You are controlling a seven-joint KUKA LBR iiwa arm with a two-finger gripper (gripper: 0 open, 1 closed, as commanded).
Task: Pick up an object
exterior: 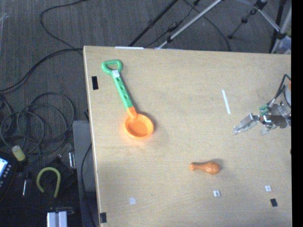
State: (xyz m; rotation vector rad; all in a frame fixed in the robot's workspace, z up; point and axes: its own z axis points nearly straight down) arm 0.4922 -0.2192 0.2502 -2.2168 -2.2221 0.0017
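Observation:
A sieve spoon (128, 105) with a green handle and a round orange bowl lies on the wooden bench top (189, 79) at the left. A small orange pear-shaped toy (207, 167) lies lower down near the middle. A thin white stick (226, 101) lies to the right of centre. My gripper (245, 124) reaches in from the right edge, its metal fingers pointing left. It is open with nothing between them. It hangs just below the stick and up and to the right of the orange toy.
The bench top's left edge (91, 141) drops to a floor with cables (38, 112) and a green hook (49, 178). Tripod legs (208, 8) stand behind the far edge. Small markers (216, 193) dot the near part of the surface.

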